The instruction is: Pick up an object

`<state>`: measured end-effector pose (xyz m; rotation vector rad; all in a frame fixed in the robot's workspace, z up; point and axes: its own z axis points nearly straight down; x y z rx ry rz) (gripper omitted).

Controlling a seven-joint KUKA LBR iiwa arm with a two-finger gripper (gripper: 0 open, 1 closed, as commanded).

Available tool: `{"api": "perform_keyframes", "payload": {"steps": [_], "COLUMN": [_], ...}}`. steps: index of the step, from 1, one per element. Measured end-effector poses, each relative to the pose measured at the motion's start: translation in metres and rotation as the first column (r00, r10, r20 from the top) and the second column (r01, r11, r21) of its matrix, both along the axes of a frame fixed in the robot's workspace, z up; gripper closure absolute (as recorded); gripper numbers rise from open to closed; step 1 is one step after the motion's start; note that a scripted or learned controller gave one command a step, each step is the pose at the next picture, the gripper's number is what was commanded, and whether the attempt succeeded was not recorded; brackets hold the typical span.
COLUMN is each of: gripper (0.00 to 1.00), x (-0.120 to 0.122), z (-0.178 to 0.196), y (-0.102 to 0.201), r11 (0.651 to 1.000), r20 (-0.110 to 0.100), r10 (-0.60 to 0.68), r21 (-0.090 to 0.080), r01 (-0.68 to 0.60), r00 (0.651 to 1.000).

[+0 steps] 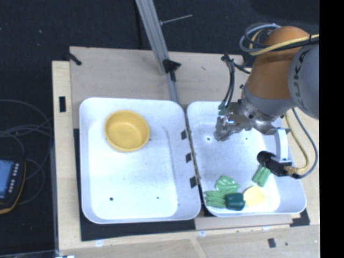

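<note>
Yellow bowl sits in the upper left part of the left bin, well apart from my hand, which hangs over the upper part of the right bin; I cannot tell how it is set. Along that bin's lower edge lie green pieces, a dark teal block, a yellow piece and a small green block.

Yellow bowl, green toys (one perhaps teal), white bins.

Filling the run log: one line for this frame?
arm: over right bin | gripper: above bare floor, holding nothing seen | pile of green and yellow objects: near end, untouched | yellow bowl: left bin
</note>
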<state>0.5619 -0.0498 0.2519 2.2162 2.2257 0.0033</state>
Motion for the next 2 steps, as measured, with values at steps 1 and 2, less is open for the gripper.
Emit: {"api": "perform_keyframes", "payload": {"steps": [1,2], "gripper": [1.00,1.00], "x": [-0.017,-0.023], "z": [0.001,0.008], "y": [0.048,0.100], "r11": [1.000,1.000], "r20": [-0.001,-0.001], "r10": [-0.001,0.000], "r21": [0.000,0.000], "r01": [0.001,0.000], "r00": [1.000,1.000]}}
